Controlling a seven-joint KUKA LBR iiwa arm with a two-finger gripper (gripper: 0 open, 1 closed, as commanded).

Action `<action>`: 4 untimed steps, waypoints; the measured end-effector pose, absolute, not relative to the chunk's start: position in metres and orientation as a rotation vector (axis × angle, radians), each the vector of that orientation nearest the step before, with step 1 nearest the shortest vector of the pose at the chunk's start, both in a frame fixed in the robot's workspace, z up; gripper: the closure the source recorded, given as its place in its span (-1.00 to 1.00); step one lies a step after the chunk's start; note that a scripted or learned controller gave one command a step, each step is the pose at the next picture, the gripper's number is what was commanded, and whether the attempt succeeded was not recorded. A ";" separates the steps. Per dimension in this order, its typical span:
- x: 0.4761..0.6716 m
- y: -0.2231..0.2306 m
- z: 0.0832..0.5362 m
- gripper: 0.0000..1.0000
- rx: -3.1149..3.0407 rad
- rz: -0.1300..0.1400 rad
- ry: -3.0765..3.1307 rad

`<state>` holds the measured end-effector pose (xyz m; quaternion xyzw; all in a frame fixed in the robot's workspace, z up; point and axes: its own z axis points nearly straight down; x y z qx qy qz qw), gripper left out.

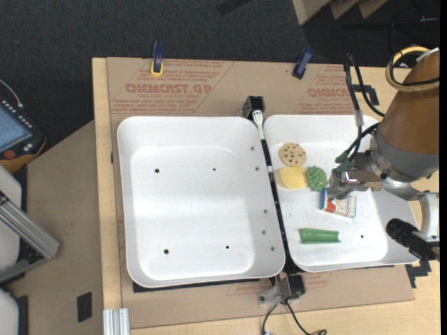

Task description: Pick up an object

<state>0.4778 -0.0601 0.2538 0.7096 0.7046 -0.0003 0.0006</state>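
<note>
On the bench, the left bin (pixel 188 201) sits bare while the right bin (pixel 370 246) gathers every candidate within reach: a cookie (pixel 292 154), a yellow piece (pixel 292 179), a green knobbly item (pixel 317 178) and a green bar (pixel 319 236). The gripper (pixel 340 187) hovers at a small packet (pixel 341 206); whether spread or pressed together cannot be told.
</note>
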 end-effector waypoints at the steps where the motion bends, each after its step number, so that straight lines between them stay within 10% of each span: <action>1: 0.479 -0.125 0.195 1.00 2.231 -0.006 2.217; 2: 0.503 -0.035 0.205 1.00 2.210 0.006 2.232; 4: 0.478 -0.123 0.230 1.00 2.226 -0.001 2.210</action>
